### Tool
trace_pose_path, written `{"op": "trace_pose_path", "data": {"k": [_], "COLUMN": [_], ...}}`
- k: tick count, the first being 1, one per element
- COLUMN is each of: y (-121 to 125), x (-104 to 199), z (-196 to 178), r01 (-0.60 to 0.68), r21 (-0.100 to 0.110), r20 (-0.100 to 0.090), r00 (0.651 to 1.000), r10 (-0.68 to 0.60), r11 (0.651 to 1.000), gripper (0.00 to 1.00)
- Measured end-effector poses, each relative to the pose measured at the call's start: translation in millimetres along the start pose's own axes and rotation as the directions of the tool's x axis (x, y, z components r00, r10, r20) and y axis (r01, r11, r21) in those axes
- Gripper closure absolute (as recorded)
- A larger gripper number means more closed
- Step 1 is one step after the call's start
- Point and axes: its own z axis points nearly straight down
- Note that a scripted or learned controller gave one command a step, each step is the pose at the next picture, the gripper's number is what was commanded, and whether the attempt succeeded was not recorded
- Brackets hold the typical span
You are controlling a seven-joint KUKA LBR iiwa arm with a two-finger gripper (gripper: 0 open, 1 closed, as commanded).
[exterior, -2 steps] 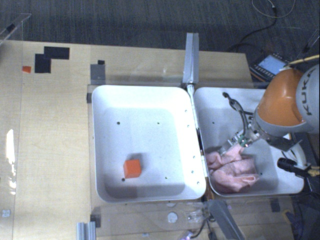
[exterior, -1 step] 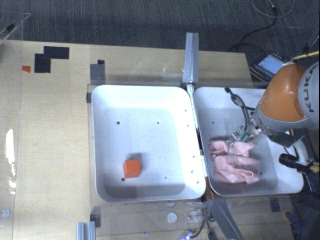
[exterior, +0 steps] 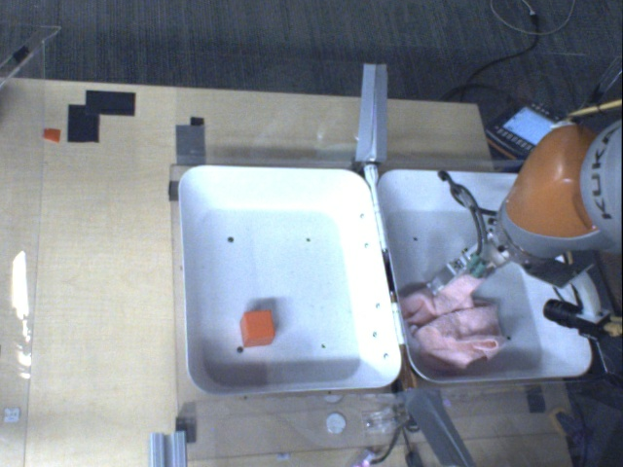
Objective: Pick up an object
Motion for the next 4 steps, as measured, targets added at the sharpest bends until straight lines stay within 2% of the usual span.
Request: {"op": "trace_pose_path", "data": {"k": [1, 2, 3, 4], "y": [-6, -1, -1, 8], "x": [8, 6, 6, 13], "z": [14, 0, 0, 14], "r01": [0.058, 0.057, 0.057, 0.085], "r21": [0.01, -0.001, -0.001, 0.012], "r20": [-0.006, 0.0, 0.0, -0.009], "r00": [0.998, 0.998, 0.998, 0.996], "r10": [-0.058, -0.057, -0.057, -0.085], "r11": [0.998, 0.998, 0.998, 0.996], "gripper": [0.0, 1.0, 0.0, 0.0]}}
